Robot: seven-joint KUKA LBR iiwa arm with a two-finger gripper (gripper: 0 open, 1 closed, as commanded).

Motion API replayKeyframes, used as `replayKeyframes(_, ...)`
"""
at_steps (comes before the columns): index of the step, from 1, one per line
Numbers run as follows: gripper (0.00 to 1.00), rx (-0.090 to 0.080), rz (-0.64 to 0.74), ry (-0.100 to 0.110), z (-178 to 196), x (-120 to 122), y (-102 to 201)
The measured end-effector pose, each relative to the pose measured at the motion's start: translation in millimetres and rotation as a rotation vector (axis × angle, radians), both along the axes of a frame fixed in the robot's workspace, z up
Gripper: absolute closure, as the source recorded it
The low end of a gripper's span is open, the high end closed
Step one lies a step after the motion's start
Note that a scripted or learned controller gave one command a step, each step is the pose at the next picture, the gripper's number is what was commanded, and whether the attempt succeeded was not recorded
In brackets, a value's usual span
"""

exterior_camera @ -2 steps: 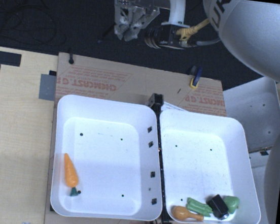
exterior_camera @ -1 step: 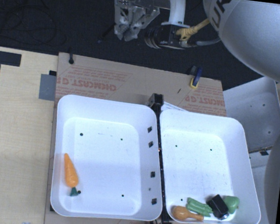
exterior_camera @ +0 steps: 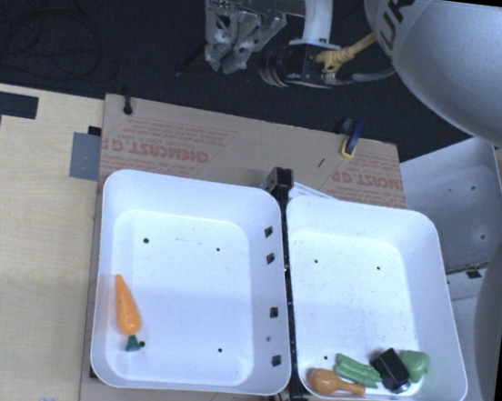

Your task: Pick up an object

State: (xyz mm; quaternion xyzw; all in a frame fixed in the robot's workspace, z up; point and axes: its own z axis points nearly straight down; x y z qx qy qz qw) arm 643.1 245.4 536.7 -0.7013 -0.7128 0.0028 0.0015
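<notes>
- The tabletop (exterior_camera: pixel 17 238) is seen from above, carrying a brown cardboard sheet (exterior_camera: pixel 239 152) on which two shallow white bins are set side by side.
- The grey arm (exterior_camera: pixel 462 58) is seen coming in from the upper right, well above the bins.
- The left bin (exterior_camera: pixel 196 199) holds a single orange carrot (exterior_camera: pixel 126 306), lying near its front left corner with the long axis running roughly front to back and the green stub toward the front.
- The right bin (exterior_camera: pixel 367 221) holds a small cluster in its front right corner: a green bean-like piece (exterior_camera: pixel 357 370), a black block (exterior_camera: pixel 391 368), a green lump (exterior_camera: pixel 416 362) and an orange pear-shaped piece (exterior_camera: pixel 333 383), all touching or just beside one another.
- The hand (exterior_camera: pixel 237 51) is held high past the far edge of the bins, over the dark floor, well apart from every object.
- The carrot is judged the simplest target, since it lies alone; from the hand it lies forward and slightly to the view's left, so a long reach toward the near side would be called for, with the fingers set across the carrot's width.
- The fingers (exterior_camera: pixel 228 41) are seen pointing down with nothing between them; whether they are spread or pressed together cannot be told.
</notes>
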Motion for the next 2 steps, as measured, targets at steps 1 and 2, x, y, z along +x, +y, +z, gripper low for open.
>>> replayKeyframes(1,1.00,0.000,0.000,0.000,-0.1,0.0,0.1)
replayKeyframes(2,1.00,0.000,0.001,0.000,0.0,0.0,0.1)
